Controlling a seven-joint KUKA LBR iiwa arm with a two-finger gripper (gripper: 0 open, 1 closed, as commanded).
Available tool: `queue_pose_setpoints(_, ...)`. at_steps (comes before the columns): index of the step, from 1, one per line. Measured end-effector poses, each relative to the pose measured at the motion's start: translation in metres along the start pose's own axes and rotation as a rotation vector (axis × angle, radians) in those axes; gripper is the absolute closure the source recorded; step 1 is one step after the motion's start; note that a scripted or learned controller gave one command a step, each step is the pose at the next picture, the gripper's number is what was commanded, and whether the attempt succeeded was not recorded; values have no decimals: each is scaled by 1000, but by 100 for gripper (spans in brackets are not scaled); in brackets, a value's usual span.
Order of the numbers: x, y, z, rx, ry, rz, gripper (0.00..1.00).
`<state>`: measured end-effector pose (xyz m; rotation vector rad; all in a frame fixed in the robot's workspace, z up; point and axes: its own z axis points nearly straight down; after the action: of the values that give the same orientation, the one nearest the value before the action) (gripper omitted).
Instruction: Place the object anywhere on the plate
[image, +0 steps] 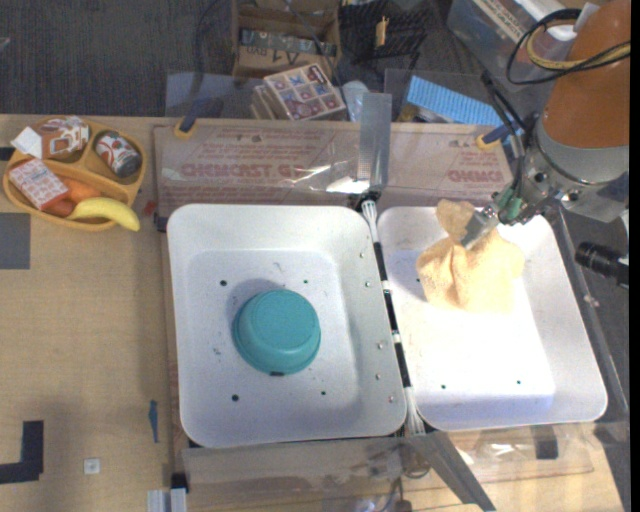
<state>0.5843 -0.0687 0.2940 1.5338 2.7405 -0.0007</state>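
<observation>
Camera view: gripper (482, 228) pinches the cloth (468, 268), lifting one corner over the right bin (575, 395).
Soft, light, floppy; it looks best held by a bunched fold, then carried to the teal plate (277, 331).

Two white bins (190, 235), one teal bowl (277, 331) (upturned); one tan cloth (470, 272)
</observation>
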Motion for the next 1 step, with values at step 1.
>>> queue_pose_setpoints(1, 9, -4, 48, -1, 0, -15, 100)
